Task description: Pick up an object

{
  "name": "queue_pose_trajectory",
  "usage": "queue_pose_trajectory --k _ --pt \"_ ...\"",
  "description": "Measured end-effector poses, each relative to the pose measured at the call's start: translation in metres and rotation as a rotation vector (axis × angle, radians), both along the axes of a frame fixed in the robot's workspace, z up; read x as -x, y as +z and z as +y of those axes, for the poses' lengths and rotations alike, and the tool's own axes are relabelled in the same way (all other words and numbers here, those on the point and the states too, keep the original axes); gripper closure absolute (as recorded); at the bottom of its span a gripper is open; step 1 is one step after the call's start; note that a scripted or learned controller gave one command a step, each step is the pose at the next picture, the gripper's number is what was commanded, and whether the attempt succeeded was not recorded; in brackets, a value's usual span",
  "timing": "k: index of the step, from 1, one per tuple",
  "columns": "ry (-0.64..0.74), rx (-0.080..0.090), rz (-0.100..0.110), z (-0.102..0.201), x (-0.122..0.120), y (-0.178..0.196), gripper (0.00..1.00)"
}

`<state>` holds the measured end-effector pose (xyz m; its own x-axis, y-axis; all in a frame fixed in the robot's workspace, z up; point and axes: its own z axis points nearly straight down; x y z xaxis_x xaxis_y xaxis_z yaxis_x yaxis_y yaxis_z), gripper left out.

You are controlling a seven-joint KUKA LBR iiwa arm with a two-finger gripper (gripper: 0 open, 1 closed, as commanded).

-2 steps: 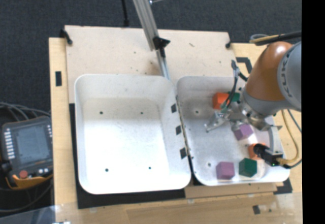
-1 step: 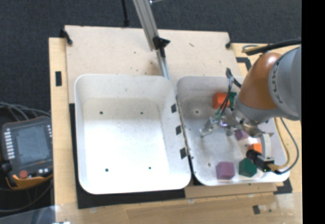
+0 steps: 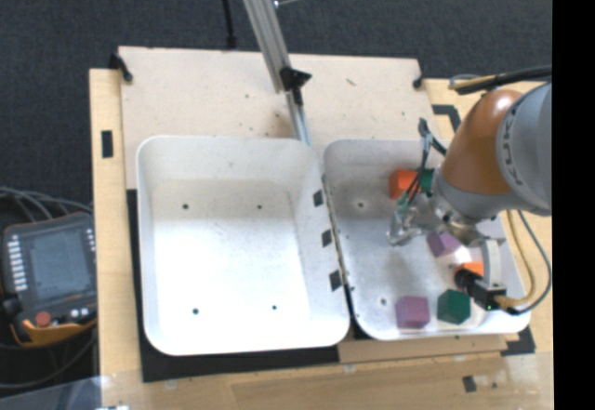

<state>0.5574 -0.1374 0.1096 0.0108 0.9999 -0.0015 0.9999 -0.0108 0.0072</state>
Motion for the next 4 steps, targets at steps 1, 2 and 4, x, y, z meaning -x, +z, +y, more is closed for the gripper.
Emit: queue_pose_trajectory --k 1,2,4 --pt "0.015 0.0 -0.001 0.001 -0.001 0.064 1.0" --pt "0.015 0.0 0.0 0.007 -0.011 0.117 1.0" --pt "0.019 -0.002 0.005 0.059 -0.013 0.157 1.0"
